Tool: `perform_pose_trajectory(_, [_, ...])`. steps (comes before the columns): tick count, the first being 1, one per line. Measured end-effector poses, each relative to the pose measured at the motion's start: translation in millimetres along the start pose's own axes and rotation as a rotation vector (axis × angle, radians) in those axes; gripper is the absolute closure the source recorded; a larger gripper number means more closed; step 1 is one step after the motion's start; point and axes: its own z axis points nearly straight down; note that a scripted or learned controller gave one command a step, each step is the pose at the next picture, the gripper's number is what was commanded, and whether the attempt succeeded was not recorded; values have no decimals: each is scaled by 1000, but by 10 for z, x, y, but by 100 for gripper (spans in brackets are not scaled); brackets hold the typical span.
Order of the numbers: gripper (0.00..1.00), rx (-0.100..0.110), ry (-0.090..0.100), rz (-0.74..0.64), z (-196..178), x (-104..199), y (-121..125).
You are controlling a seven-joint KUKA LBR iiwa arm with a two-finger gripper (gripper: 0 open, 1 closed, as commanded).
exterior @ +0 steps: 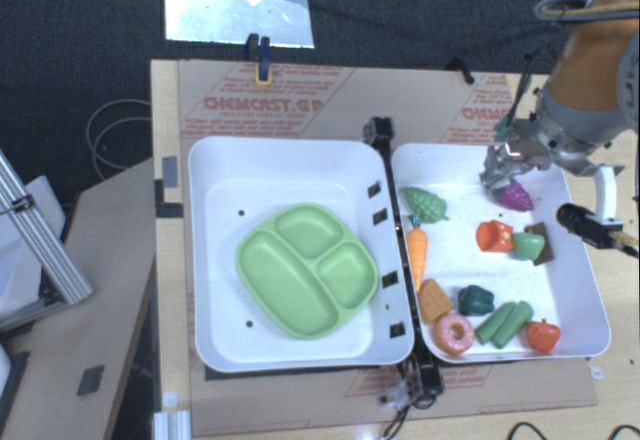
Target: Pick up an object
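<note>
The gripper [503,166] is seen low over the purple grapes [515,195] at two o'clock in the right bin [580,328], its opening not discernible, so the rounded toy could be nudged aside and missed

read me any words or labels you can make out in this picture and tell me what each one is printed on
"CHEMCAST GP", red print on the brown board under the bins, left of centre near the far edge; the last letters are blurry, so this reading is unsure.
A second red print of the same kind at the board's far right, by the gripper: partly covered and too blurred to read.
The left bin, green tray and toy foods bear no readable text.
</note>
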Motion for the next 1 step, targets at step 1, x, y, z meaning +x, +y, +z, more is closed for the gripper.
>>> perform_pose_trajectory(1, [100, 4, 3, -5, 105, 600, -22])
